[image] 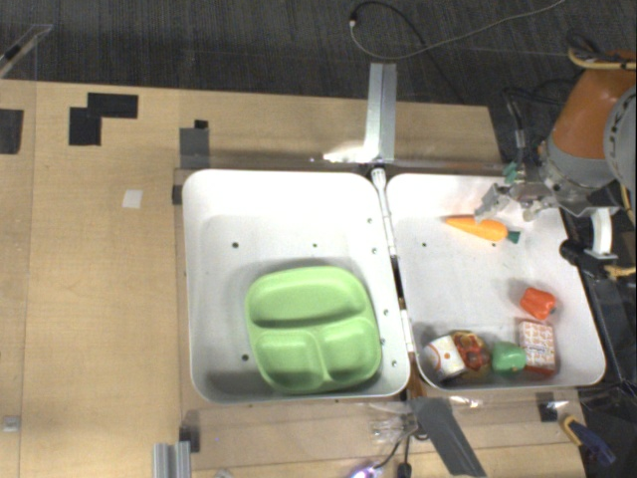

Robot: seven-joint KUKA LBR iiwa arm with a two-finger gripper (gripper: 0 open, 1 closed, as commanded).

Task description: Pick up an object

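Grey arm [597,137] reaching in from the right, orange band above the wrist, hand [516,199] low — fingers spread apart

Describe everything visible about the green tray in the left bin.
The green tray is a light green, smooth, plastic-looking dish with rounded corners. It has three compartments: one long one across the far side and two smaller ones on the near side, all bare. It lies flat and upright, slightly turned, on the floor of the left bin, toward the near right part. Nothing else touches it.

Jaws [517,203] above toy carrot [478,229]
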